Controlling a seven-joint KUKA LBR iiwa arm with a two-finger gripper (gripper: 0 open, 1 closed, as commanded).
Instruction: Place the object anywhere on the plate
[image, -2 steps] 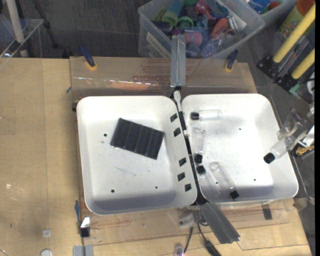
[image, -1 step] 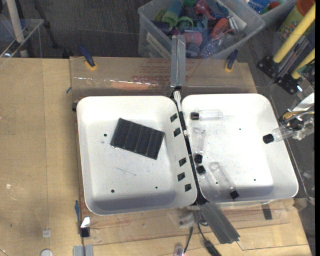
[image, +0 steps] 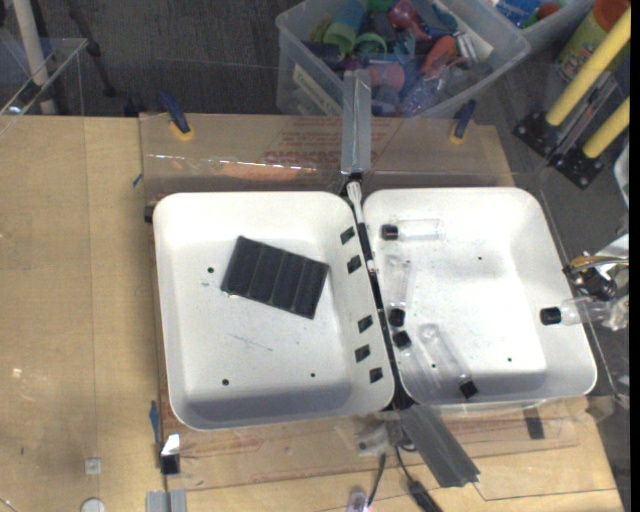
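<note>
You see a dark ribbed plate (image: 275, 277) lying tilted in the left bin (image: 180, 380) (white, shallow); the right bin (image: 500, 215) holds clear bottles (image: 415, 231) with dark caps.

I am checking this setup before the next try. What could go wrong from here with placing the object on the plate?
1. The clear objects in the right bin almost blend into its white floor, so a grasp may miss or slip.
2. The dark plate lies in the left bin, while the gripper is at the right bin's far edge. A carried object must cross the middle rims and may catch there or drop.
</note>
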